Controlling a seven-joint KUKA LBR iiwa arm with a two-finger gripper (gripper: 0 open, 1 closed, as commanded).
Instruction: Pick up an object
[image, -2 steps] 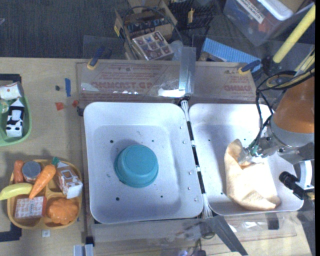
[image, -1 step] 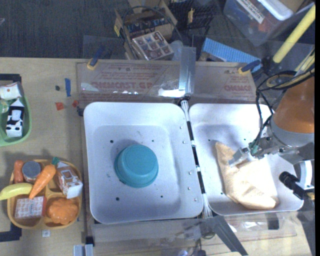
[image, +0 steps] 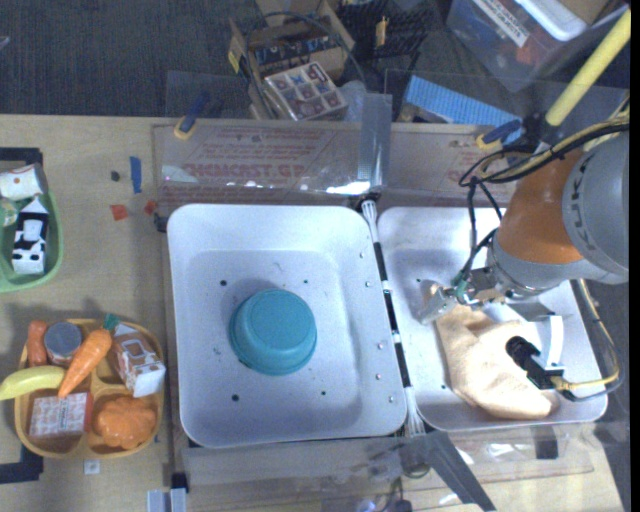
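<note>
The pincer (image: 436, 300) sits low in the right bin (image: 400, 240), spread or pinched I cannot tell, the tan cloth (image: 485, 365) just below-right of it, apparently not lifted, so the pick looks undone.

2 white bins (image: 190, 235), 1 teal bowl (image: 273, 331), 1 tan cloth (image: 490, 370)
</note>
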